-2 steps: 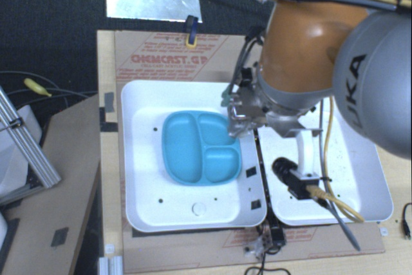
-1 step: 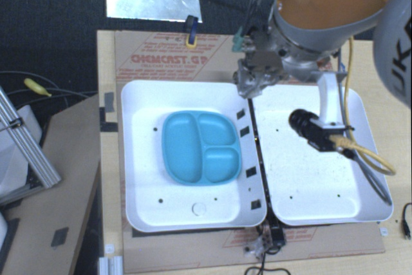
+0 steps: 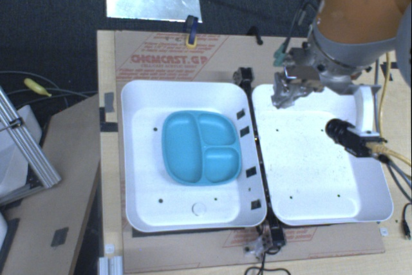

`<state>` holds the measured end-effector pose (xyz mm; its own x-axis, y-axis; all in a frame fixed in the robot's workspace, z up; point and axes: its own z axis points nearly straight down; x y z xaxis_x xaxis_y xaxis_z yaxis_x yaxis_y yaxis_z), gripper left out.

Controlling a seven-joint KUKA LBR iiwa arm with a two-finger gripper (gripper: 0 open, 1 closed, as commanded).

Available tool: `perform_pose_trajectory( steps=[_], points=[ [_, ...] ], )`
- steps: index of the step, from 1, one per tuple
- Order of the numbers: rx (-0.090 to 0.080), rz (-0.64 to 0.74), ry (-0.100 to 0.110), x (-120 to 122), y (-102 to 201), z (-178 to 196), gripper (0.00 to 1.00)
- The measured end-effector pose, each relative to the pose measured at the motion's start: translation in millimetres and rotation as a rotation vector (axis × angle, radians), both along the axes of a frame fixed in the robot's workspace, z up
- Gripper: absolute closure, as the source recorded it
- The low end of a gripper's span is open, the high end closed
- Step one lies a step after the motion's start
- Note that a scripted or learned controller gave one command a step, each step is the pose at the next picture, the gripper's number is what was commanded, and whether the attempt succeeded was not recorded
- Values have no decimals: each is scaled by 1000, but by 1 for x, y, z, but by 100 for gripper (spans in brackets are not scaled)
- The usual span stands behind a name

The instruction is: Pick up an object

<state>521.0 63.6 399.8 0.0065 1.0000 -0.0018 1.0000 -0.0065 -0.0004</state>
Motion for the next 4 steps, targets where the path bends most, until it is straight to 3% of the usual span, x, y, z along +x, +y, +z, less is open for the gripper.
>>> perform_pose_trajectory(
  steps=[1,2,4],
  points=[
    [4,17,-1,-14,68,-13,100],
    [4,11,-5,-35,66,16,100],
    [5,20,-9,-33,66,36,100]
  ],
)
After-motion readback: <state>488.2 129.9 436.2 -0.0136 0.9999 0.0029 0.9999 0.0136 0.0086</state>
